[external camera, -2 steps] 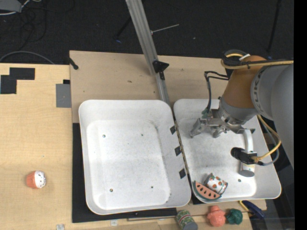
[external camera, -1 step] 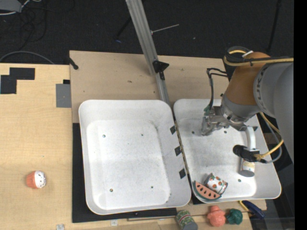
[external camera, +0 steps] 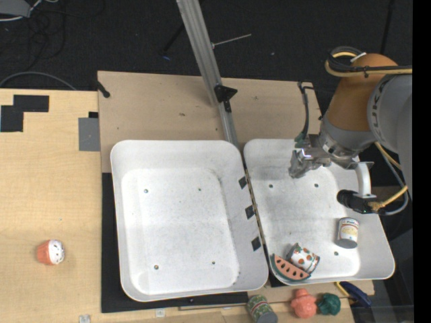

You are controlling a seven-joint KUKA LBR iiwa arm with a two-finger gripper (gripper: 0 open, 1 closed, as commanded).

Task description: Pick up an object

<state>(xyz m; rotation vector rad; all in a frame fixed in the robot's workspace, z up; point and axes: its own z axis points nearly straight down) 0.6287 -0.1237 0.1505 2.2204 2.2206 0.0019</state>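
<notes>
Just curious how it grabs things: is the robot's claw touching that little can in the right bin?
Apart. The camera view shows bare white bin floor between the gripper and the small can.

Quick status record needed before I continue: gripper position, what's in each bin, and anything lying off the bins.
gripper: above the back of the right bin, holding nothing visible; finger state unclear
right bin contents: small can near right side; watermelon slice toy and white toy with red spots at front edge
left bin: no objects seen inside
off bins, front: dark can, pink toy, green toy
off bins, left bench: orange-and-white ball
</notes>
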